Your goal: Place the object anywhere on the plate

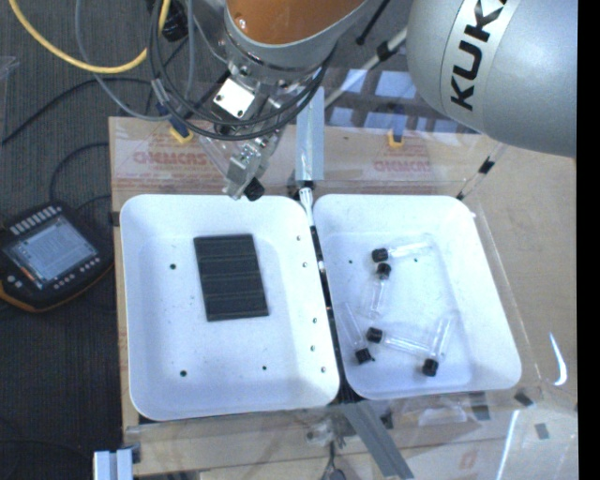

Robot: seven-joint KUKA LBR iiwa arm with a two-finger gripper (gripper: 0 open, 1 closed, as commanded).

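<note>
Several clear vials with black caps, scattered over the floor of the right bin, none on the plate. Two in the upper middle, caps close together, one lying across and one pointing toward the near edge. Three more nearer the front wall, loosely grouped, some touching or nearly so; hard to tell apart exactly, being clear against white.

Across the divide, in the left bin: a dark ribbed plate, flat, a little tilted from square, set in the upper middle of the floor. Bare white floor all round it, widest toward the front. A few small dark dots on that floor and along its right wall.

Between vials and plate, only the two raised rims where the bins meet, with a dark seam along them.

Above the left bin's far rim, near its right corner: the gripper, small and pale, pointing down at a slant, well apart from the vials and short of the plate. Cannot tell whether wide or narrow; nothing seen held. Behind it, the orange band, loops of black cable, and the grey arm across the upper right.

Under the bins, a brown board with red print. Off to the left on dark carpet, a pendant with a lit screen, and a yellow cable at the top.
</note>
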